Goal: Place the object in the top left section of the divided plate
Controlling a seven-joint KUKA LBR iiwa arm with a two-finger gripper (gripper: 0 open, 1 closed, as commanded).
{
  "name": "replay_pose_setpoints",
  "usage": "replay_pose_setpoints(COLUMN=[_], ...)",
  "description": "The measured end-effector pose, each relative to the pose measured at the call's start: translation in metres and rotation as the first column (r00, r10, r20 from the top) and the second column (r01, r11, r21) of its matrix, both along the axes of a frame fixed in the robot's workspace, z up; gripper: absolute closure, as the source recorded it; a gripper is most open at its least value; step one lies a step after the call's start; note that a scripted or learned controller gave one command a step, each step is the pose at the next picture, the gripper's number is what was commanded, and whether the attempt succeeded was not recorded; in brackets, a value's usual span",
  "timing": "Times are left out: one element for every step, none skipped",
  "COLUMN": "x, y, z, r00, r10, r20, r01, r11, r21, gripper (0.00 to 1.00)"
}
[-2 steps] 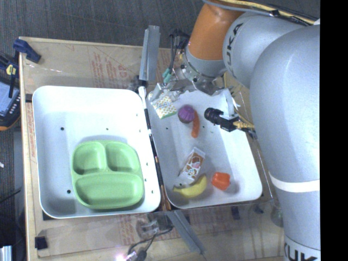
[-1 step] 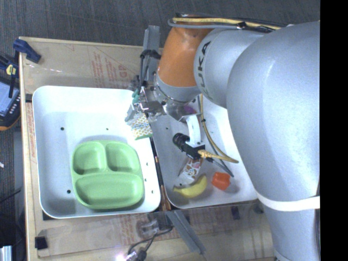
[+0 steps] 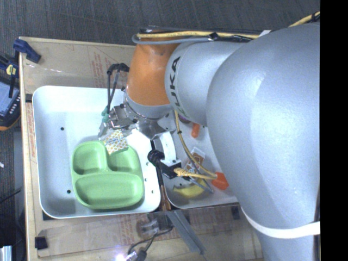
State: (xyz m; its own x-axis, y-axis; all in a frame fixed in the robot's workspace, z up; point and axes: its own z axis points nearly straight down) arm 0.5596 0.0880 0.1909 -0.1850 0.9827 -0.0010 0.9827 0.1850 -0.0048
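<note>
**Robot arm lowers a small patterned object over a green divided plate**

The pincer (image 3: 113,125) sits at the end of the grey arm (image 3: 244,107), just above the upper rim of a green divided plate (image 3: 107,174). Right below its tip is a small flat object with a yellow and white checked pattern (image 3: 115,142), which overlaps the plate's top edge near the ridge between the two upper sections. The view is too small and cluttered to tell whether the pincer is grasping this object or has let it go, or whether the object rests on the plate.

The plate has two small upper sections and one wide lower section, and lies in the left white bin (image 3: 51,145). Going by its position, the object looks closer to the top right section or the dividing ridge than to the top left, so the placement probably needs a nudge leftward.

Above the wrist, the orange band (image 3: 149,75) and black cables (image 3: 112,80) hang over the bin. The arm's bulk covers most of the right white bin (image 3: 176,200), where a yellow item (image 3: 187,190) and an orange item (image 3: 219,181) peek out. Both bins rest on a brown surface (image 3: 70,58).
</note>
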Motion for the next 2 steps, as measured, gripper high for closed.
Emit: replay_pose_setpoints(x=[-0.0446,-0.0443], y=[0.0637,0.0632], z=[-0.0085,-0.0083], r00=[0.996,0.997], r10=[0.084,0.082], r20=[-0.001,-0.001], r01=[-0.084,-0.082], r11=[0.996,0.997], r21=[0.000,0.000], gripper=[1.00,0.00])
